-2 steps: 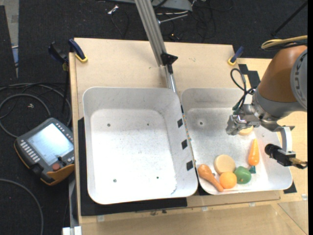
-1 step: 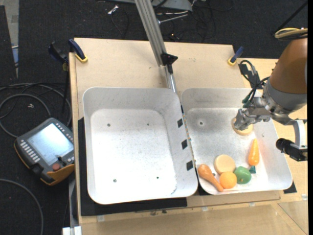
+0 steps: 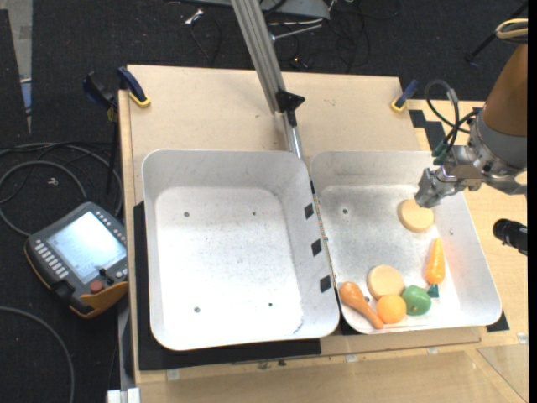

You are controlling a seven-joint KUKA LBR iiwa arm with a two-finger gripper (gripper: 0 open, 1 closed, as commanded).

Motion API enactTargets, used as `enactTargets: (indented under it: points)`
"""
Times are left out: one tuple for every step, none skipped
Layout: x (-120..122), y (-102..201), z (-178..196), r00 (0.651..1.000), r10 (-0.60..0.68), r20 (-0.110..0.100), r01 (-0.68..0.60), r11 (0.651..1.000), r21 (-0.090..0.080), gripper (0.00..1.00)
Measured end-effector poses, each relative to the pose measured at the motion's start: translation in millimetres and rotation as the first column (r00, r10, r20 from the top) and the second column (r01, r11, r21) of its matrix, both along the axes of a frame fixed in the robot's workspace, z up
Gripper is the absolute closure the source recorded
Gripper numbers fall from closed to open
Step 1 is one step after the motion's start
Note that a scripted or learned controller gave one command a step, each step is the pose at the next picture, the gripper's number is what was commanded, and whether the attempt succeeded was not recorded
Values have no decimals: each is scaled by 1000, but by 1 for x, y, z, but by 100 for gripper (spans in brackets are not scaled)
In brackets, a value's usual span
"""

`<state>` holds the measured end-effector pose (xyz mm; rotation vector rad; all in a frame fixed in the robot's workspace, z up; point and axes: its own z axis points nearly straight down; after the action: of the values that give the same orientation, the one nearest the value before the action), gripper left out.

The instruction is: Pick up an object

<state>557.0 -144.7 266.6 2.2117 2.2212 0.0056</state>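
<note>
Your pincer (image 3: 428, 193) hangs low in the right bin (image 3: 361, 183), directly over the upper edge of a pale round disc (image 3: 416, 217); you cannot tell how it is set. Below the disc lies a small orange carrot (image 3: 435, 263). Near the bin's front edge sits a cluster: a second pale disc (image 3: 385, 280), an orange ball (image 3: 391, 309), a green piece (image 3: 417, 300) and a longer orange piece (image 3: 358, 303). The left bin (image 3: 222, 242) sits alongside on the worktop (image 3: 210, 107).
</note>
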Motion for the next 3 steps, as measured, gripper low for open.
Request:
enactTargets:
  points:
    - [8, 53, -16, 1000, 4, -9, -4, 1000, 4, 100]
    - [18, 110, -11, 1000, 5, -6, -5, 1000, 4, 100]
    - [25, 163, -7, 1000, 4, -6, -4, 1000, 4, 100]
